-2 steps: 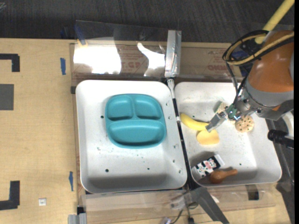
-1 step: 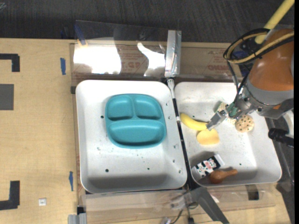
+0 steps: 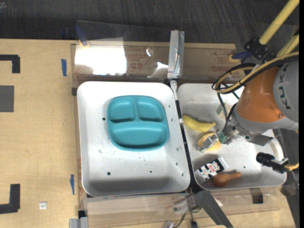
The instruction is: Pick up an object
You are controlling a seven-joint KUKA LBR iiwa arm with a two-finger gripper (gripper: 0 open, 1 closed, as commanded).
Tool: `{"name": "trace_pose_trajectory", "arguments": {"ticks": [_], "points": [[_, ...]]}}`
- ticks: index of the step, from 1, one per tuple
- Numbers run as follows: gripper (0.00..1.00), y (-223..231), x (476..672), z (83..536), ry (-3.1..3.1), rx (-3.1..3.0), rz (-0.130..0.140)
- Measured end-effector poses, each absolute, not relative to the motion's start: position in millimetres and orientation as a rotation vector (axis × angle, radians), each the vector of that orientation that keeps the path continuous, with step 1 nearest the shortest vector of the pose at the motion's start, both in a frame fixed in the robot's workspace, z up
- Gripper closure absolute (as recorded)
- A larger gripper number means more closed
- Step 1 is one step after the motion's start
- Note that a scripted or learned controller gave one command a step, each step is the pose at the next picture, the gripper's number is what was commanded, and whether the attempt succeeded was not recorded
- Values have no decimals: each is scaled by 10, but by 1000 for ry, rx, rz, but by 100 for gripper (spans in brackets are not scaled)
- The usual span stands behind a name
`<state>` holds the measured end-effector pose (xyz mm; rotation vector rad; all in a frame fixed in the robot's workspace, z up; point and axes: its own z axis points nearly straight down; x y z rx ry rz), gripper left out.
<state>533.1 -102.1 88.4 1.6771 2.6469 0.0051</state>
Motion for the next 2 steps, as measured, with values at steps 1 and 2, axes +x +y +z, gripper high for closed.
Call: {"name": "trace_pose_trajectory", "arguments": {"ticks": [1,2], "points": [[100,-1017,5345,995,2642,1676,9],[100,-376,5685,1885,2576,1786,12]]}}
